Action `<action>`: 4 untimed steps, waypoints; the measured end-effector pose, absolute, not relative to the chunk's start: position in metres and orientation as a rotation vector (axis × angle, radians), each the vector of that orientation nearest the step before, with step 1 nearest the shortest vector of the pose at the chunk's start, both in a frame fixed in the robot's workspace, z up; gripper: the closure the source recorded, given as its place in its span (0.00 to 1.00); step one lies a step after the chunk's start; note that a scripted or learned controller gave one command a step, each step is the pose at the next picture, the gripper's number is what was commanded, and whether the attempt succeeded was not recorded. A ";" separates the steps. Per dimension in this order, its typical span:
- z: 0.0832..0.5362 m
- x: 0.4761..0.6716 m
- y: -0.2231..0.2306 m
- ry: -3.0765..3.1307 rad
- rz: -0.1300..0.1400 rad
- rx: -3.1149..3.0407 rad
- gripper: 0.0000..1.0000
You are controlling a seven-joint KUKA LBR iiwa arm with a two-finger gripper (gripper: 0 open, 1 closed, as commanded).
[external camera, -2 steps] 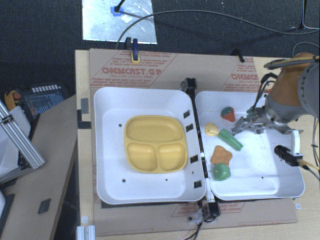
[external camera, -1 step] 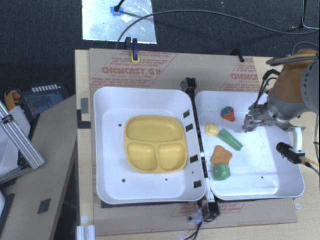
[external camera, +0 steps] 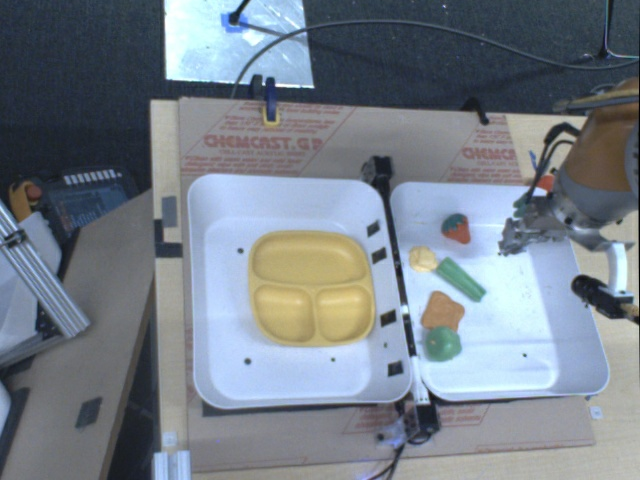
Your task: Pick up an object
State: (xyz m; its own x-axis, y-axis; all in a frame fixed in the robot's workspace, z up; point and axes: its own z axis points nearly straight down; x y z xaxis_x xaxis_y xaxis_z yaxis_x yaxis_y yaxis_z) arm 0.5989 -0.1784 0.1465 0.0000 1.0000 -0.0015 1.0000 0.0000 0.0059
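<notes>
The gripper (external camera: 512, 236) hovers over the right bin (external camera: 560, 368), near the strawberry (external camera: 457, 228). Whether its fingers are open, I cannot tell. Nothing is visibly held.

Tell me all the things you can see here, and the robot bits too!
Bins: 2, white, side by side on the bench.
Tray: 1, yellow, three sections, in the left bin.
Strawberry: 1, red with green top, upper part of the right bin.
Yellow toy: 1, pale yellow, right bin, touching the green stick.
Green stick: 1, green, middle of the right bin.
Orange piece: 1, orange, right bin, below the stick.
Green ball: 1, green, just below the orange piece.
Foil sheet: 1, silver, floor behind the bench.
Arm: 1, grey and orange, right side.
Gripper: 1, dark, over the right bin, right of the strawberry.
</notes>
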 end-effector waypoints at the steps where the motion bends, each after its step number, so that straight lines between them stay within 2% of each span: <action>1: 0.209 0.599 -0.186 2.217 0.006 2.215 1.00; 2: 0.258 0.608 -0.182 2.222 0.006 2.211 1.00; 3: 0.258 0.609 -0.136 2.230 0.003 2.211 1.00; 4: 0.258 0.623 -0.089 2.231 0.005 2.209 1.00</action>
